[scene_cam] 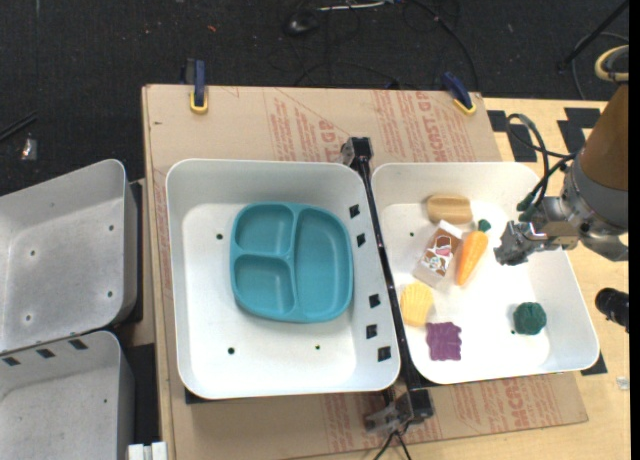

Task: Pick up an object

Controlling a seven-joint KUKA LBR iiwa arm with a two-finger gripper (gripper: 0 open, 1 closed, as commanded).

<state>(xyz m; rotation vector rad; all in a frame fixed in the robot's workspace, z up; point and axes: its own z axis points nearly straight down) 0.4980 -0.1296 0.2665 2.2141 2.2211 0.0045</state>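
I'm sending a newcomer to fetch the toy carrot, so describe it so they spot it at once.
Start at the right white bin, beside the one holding the teal divided plate. In its middle lies the carrot, tilted, with a small printed carton on its left. It is the only orange, tapered piece, tipped with a green stem.

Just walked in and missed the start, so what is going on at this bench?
A grey robot arm reaches in from the right over the right bin, its tool hovering near the toy carrot. Nothing shows between its fingers, so no object is picked up yet. A small carton, yellow, purple and green pieces lie nearby. The left bin holds a teal divided tray.
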